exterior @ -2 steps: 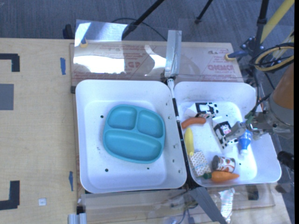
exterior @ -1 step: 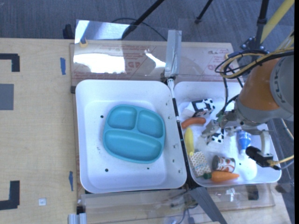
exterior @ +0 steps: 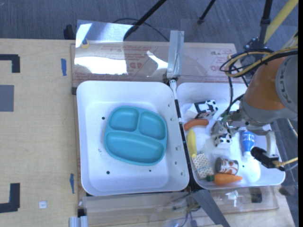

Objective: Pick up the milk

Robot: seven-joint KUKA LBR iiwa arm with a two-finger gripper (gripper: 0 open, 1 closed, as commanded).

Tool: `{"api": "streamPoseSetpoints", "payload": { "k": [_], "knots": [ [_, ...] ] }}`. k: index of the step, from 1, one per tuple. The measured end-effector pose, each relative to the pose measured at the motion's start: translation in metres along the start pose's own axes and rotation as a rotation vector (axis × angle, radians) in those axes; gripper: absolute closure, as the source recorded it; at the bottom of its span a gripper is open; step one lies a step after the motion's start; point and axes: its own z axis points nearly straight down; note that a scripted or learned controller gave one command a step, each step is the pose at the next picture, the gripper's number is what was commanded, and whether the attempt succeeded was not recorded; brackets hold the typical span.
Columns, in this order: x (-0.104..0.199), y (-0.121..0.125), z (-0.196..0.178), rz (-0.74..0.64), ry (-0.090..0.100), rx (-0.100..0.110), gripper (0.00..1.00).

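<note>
The milk [exterior: 206, 107] is a small white carton with black cow patches. It lies near the back left of the right bin [exterior: 274, 178]. My gripper [exterior: 221, 129] hangs over the middle of that bin, to the front right of the carton and apart from it. A small white piece with black spots [exterior: 221, 139] shows just under the gripper's tip; I cannot tell what it is. The arm's orange band [exterior: 265, 86] rises to the right.
The right bin also holds a red sausage [exterior: 196, 124], a banana [exterior: 191, 143], a waffle-patterned piece [exterior: 201, 163], a can [exterior: 227, 165], a carrot [exterior: 227, 178] and a blue bottle [exterior: 247, 141]. In the left bin [exterior: 90, 126] lies a blue divided plate [exterior: 136, 135].
</note>
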Motion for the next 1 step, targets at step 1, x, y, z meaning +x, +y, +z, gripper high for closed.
{"api": "streamPoseSetpoints", "payload": {
  "k": [1],
  "knots": [
    [0.0659, 0.0124, -0.0809, -0.043, 0.0, 0.001, 1.0]
  ]
}}
